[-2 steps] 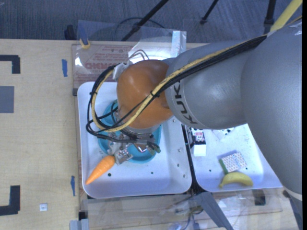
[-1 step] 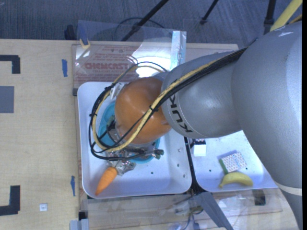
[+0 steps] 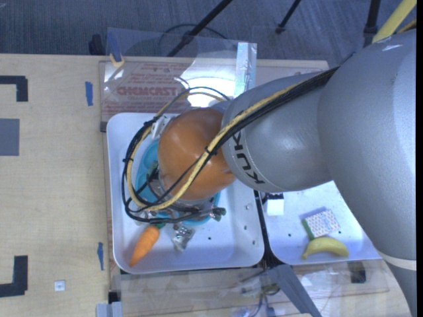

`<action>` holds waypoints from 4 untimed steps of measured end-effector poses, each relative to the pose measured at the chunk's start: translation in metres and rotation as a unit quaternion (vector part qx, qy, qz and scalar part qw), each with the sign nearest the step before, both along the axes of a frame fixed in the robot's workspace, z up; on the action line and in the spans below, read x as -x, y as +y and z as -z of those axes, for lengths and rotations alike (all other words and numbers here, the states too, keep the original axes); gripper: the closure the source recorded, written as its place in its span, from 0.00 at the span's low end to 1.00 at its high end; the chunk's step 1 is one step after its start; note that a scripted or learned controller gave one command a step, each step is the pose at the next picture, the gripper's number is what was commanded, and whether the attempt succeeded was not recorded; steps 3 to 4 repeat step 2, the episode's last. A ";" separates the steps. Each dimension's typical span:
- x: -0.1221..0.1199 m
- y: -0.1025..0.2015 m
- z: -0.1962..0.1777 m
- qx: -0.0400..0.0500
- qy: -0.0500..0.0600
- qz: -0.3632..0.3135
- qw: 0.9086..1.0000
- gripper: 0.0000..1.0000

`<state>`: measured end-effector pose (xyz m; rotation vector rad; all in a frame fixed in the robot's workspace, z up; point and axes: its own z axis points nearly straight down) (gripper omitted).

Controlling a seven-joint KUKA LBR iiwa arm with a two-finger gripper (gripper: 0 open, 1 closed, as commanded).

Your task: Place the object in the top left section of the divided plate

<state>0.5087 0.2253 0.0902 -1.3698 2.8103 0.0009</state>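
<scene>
An orange carrot [image 3: 144, 243] lies on the floor of the left bin [image 3: 119, 177], near its front left corner. The blue divided plate [image 3: 143, 167] sits in the same bin, and only its left edge peeks out from under the arm. My gripper [image 3: 180, 235] hangs low over the bin just right of the carrot and in front of the plate. It is seen from above, under the orange wrist band [image 3: 190, 154] and looping cables. The plate's sections are hidden by the arm.
The right bin [image 3: 291, 240] holds a yellow banana [image 3: 325, 247], a small checkered block [image 3: 322, 223] and a white piece [image 3: 274, 207]. A clear plastic sheet [image 3: 178, 78] lies behind the left bin. The arm's grey body spans the right half of the view.
</scene>
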 end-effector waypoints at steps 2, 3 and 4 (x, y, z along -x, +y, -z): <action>-0.029 -0.051 -0.228 0.002 0.005 -0.044 0.999 0.00; -0.029 -0.051 -0.228 0.002 0.005 -0.044 0.999 0.00; -0.029 -0.051 -0.228 0.002 0.005 -0.044 0.999 0.00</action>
